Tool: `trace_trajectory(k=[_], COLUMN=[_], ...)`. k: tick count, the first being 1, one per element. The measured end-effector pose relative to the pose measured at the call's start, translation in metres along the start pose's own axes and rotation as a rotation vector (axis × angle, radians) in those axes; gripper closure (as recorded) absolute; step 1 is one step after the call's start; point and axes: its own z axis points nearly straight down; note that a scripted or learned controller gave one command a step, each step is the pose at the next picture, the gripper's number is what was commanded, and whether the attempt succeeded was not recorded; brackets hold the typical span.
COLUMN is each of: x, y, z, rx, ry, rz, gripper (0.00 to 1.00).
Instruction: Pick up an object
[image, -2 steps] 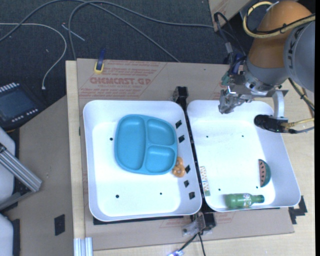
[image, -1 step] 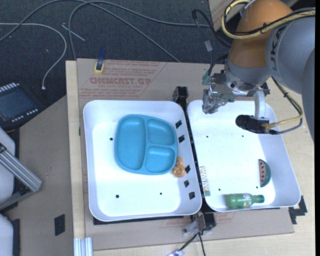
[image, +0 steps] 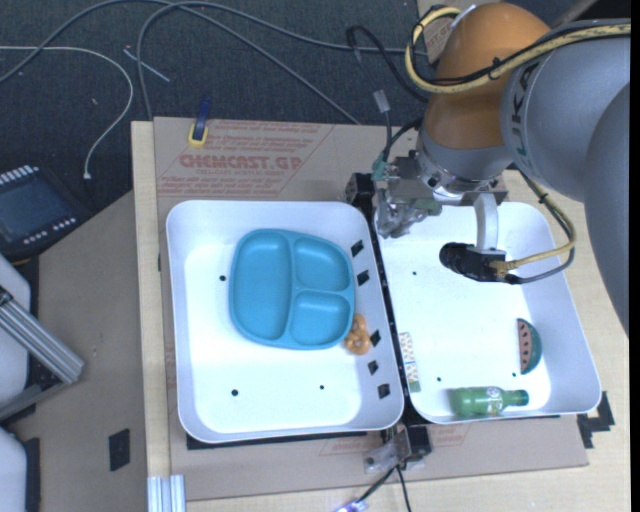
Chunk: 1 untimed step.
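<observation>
holding a blue divided plate (image: 291, 288) and a tan food piece (image: 357, 338), the left bin (image: 200, 330) adjoins the right bin (image: 470, 330) containing a green bottle (image: 484, 401) and watermelon slice (image: 528, 346); the gripper (image: 398, 212) grip state is unclear.

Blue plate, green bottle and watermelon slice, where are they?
Blue plate (image: 290, 290), camera view, on the middle ridge between its compartments.
Green bottle (image: 480, 401), camera view, on its body.
Watermelon slice (image: 527, 346), camera view, on its red flesh.
</observation>
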Motion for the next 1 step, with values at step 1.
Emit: trace_trajectory(k=[1], x=[0.0610], y=[-0.0074], z=[-0.0032], rx=[-0.003], ry=[0.000], rz=[-0.002], gripper=[1.00])
